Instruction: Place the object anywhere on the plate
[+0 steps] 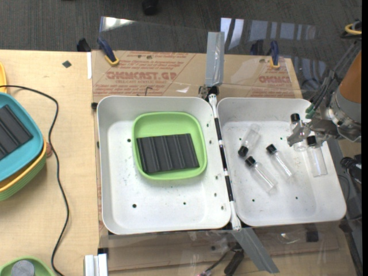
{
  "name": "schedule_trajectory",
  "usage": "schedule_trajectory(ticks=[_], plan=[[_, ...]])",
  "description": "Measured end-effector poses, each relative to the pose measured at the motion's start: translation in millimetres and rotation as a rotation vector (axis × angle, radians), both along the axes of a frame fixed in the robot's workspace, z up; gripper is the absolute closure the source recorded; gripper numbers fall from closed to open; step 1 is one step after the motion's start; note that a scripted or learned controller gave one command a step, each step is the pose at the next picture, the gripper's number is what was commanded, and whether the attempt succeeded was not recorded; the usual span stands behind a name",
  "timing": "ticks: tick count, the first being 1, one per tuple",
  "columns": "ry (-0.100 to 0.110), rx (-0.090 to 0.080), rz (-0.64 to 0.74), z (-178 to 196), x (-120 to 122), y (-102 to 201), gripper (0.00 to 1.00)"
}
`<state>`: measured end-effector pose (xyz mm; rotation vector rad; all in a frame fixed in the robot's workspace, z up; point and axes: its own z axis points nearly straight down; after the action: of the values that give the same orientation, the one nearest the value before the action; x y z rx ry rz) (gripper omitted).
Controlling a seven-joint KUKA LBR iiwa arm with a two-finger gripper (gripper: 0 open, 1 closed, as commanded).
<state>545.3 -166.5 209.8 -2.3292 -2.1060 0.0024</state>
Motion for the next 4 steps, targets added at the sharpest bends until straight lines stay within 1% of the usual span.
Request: schedule_trajectory(ticks=[1, 2, 3, 4], plan=[[0.000, 0.000, 0.000, 0, 0, 0, 0.00], [0.000, -0.002, -0.233, 33, -15, 15, 0.00], [0.002, -0.003, -0.632, 51, -7, -19, 0.00], [0.003, -0.004, -0.878, 117, -11, -30, 0.00]])
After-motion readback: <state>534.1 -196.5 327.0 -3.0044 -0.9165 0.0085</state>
